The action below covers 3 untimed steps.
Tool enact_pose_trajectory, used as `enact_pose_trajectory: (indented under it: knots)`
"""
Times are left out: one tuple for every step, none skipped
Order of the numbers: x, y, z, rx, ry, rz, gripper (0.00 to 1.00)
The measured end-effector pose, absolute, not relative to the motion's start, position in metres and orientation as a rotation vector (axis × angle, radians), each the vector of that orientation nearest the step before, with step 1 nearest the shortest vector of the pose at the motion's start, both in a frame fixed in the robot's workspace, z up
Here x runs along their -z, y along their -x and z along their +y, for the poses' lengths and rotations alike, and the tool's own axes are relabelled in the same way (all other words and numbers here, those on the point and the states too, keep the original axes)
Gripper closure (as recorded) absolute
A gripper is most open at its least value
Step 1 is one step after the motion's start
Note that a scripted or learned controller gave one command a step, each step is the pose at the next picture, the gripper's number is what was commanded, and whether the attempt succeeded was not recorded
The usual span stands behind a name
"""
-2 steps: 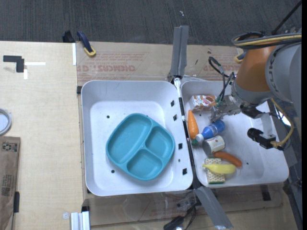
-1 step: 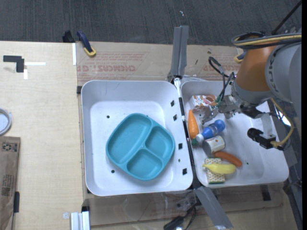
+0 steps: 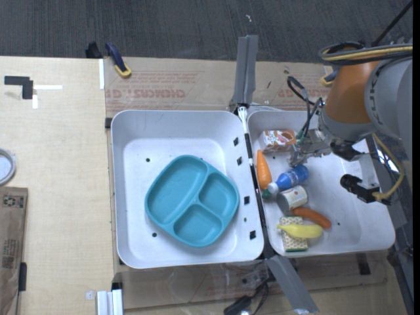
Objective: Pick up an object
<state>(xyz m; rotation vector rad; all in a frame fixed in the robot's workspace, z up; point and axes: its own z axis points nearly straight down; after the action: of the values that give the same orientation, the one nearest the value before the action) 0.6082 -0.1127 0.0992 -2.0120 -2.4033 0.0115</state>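
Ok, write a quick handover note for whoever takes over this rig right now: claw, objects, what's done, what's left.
Claw: low in the right white bin, above the blue-and-white plastic bottle; fingers unclear, nothing seen held.
Right bin also holds an upright orange carrot, a second carrot, a yellow banana and a printed snack packet.
Left white bin: blue three-compartment plastic plate.
Done: the approach.
Left: grasp and lift one object.

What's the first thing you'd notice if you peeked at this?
The big turquoise divided plate sitting alone in the left bin jumps out first. Next, the right bin with toy food: a carrot, a banana and a small blue bottle, with the gripper just above the bottle.
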Motion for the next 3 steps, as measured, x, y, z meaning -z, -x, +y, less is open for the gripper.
enact_pose_trajectory:
  knots:
    - [-0.0991, -0.6081, -0.1125, -0.012, 2.011, -2.404, 0.00]
    - [-0.1048, -0.6083, -0.1144, -0.015, 2.014, -2.398, 1.00]
    - [-0.1047, -0.6083, -0.1143, -0.016, 2.015, -2.398, 0.00]
